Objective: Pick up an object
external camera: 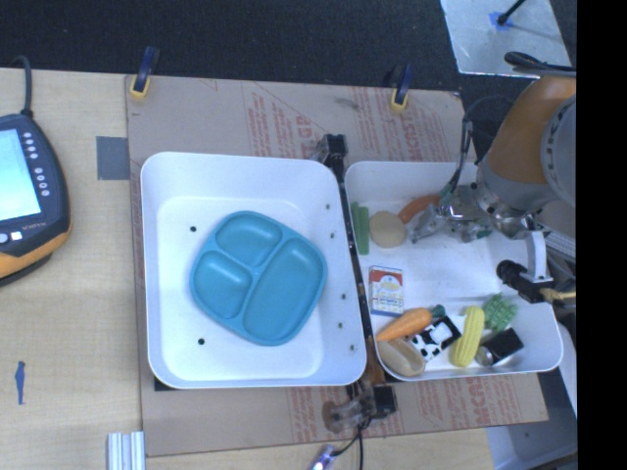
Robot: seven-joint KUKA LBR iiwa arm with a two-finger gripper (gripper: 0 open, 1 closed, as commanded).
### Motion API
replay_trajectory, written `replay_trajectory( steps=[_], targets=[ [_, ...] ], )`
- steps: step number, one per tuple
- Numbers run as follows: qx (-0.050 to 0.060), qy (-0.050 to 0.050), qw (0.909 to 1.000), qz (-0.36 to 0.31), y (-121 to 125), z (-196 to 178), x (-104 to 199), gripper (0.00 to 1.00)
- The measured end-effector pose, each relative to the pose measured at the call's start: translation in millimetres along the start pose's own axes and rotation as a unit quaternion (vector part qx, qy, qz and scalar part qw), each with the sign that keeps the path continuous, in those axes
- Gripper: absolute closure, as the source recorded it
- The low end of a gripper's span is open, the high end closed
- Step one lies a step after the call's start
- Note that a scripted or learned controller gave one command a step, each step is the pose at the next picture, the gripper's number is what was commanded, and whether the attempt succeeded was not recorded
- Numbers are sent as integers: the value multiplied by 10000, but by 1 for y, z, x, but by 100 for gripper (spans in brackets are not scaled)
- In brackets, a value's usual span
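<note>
Hand (428, 225) low in right bin (446, 262), near its upper rim, beside round tan disc (386, 229) and orange piece (419, 207); finger state cannot be told. Carrot (404, 324), corn cob (468, 335), card (386, 290) lying lower in same bin. Blue divided plate (258, 277) in left bin (167, 262).

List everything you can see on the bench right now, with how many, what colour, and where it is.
shallow white plastic bins: 2, white, side by side
divided blue plastic plate: 1, blue, middle of left bin
small printed card box: 1, white and red, right bin, left side
toy carrot: 1, orange, right bin, front
toy corn cob: 1, yellow, right bin, front
round beige disc: 1, beige, right bin, back left
black-and-white spotted toy: 1, between carrot and corn
handheld control pendant: 1, black and orange, far left
grey arm's gripper: 1, low in right bin, near back
</note>
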State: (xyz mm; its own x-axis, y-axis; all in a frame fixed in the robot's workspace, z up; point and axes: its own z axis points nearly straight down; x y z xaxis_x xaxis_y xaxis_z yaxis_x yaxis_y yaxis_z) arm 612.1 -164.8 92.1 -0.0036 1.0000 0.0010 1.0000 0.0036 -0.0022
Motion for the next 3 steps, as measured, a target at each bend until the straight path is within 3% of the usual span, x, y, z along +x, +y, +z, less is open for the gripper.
replay_trajectory(
  steps=[1,2,3],
  targets=[
    [49,22,10000,6,42,2,-8,0],
    [18,1,10000,-11,44,0,66,0],
    [17,-9,10000,-6,-11,1,61,0]
  ],
)
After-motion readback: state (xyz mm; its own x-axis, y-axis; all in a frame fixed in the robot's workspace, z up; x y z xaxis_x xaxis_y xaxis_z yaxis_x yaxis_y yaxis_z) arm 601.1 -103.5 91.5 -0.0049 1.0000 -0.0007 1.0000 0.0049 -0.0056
